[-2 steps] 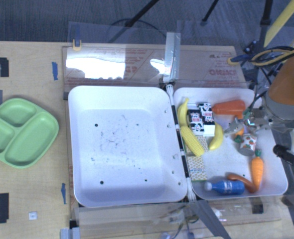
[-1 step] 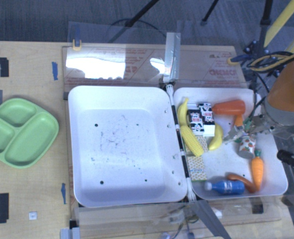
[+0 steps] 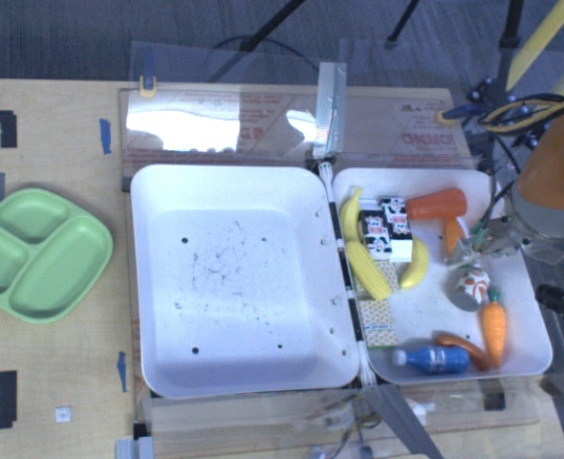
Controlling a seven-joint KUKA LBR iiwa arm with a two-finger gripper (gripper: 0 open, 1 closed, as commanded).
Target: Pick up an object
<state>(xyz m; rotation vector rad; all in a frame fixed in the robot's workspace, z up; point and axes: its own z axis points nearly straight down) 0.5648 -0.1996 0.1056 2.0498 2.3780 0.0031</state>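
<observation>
The right bin [image 3: 540, 338] holds several objects. A long yellow banana [image 3: 363, 256] lies along its left wall, with a smaller banana [image 3: 416, 268] beside it. Between them sits a black-and-white box [image 3: 385, 228]. An orange toy [image 3: 437, 206] lies at the back. A carrot [image 3: 493, 328] and a blue bottle [image 3: 435, 359] rest near the front. My gripper [image 3: 475, 245] hangs low in the bin's right half, just above a small round grey, red and white object [image 3: 471, 287]. I see nothing held.
The left bin [image 3: 167, 185] stands beside the right one, with a metal divider post [image 3: 330, 108] behind them. A green divided plate [image 3: 38, 253] lies on the bench far left. Cables and tripod legs crowd the back right.
</observation>
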